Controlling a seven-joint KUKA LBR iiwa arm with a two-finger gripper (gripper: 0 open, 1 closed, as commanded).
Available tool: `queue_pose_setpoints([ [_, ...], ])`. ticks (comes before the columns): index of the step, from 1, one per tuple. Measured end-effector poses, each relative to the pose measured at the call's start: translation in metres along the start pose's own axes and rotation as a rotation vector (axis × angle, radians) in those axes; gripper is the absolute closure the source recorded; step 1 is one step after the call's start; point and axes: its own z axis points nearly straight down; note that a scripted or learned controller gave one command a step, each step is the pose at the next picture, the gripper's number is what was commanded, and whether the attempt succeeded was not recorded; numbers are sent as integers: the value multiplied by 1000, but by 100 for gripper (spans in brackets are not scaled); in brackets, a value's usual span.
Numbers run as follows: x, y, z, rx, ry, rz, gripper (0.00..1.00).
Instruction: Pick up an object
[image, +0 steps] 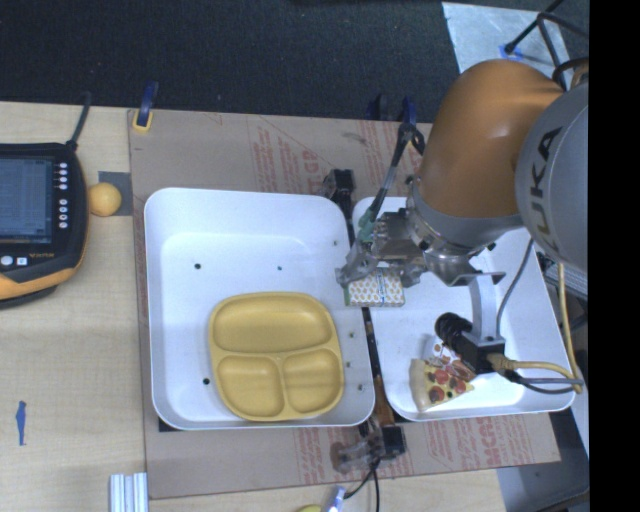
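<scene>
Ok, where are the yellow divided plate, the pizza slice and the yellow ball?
yellow divided plate (272, 325): camera view, its large upper compartment.
pizza slice (440, 385): camera view, middle of its topping.
yellow ball (104, 198): camera view, its centre.

Pale wooden bench (60, 350) under brown cardboard (250, 150), dark floor (250, 50) behind.

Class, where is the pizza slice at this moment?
The pizza slice lies in the right bin's lower-left corner in the camera view, across the divide from the yellow tray in the left bin.
</scene>
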Motion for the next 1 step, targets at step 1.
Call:
queue_pose_setpoints([
  [1,-111,2,-12,-2,-2,3,100],
])
